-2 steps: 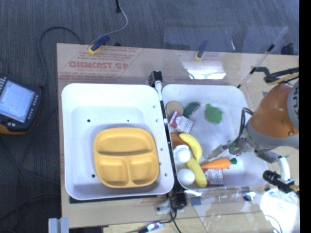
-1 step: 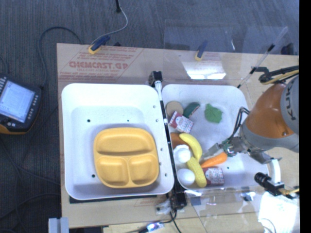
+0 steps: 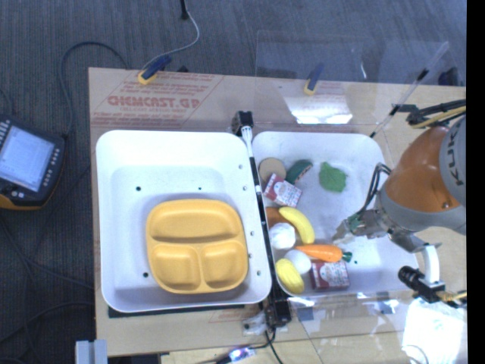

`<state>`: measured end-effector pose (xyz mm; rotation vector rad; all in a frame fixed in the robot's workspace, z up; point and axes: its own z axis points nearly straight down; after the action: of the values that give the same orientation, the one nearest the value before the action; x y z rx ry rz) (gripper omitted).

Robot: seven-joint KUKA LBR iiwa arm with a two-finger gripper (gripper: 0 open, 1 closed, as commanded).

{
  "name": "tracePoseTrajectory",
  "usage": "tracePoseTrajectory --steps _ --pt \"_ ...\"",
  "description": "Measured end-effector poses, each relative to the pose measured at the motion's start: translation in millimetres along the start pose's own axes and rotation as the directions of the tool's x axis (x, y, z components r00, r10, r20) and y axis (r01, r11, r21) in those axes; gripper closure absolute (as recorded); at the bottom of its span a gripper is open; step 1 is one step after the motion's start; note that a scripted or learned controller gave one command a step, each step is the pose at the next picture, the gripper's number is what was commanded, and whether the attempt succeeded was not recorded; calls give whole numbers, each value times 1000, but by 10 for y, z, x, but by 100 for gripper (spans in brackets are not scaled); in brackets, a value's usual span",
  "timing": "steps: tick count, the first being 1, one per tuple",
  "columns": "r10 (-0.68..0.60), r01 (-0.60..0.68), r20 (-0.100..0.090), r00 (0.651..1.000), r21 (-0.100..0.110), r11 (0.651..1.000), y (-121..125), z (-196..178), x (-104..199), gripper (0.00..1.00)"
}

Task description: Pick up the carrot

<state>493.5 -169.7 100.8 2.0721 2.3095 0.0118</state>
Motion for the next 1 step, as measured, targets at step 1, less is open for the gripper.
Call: tracePoseTrajectory --steps 1 --pt "0 0 -1 1000 1 1000 -4 7 4 0"
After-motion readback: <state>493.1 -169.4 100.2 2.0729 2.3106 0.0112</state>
